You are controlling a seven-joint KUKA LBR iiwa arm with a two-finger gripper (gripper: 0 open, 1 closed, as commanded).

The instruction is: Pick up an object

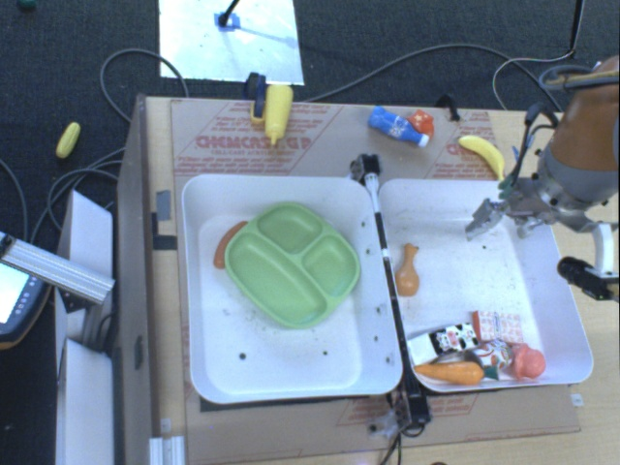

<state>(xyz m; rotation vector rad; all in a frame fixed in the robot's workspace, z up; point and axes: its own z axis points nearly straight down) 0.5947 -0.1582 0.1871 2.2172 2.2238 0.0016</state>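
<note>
My gripper (504,223) hangs over the back right part of the right bin (542,289), open, with nothing between its fingers. One grey finger (481,221) points left. An orange drumstick-shaped toy (408,269) lies on the bin floor to the left of the gripper and nearer the front, apart from it. At the bin's front edge sit an orange carrot (450,373), a black-and-white carton (453,339), a red-and-white packet (495,325) and a pink toy (528,361).
The left bin (208,356) holds a green divided plate (291,263) with a red-orange piece (225,245) poking out from under it. Behind the bins lie a yellow bottle (276,109), a blue bottle (397,126) and a banana (481,153). A black divider (383,250) runs between the bins.
</note>
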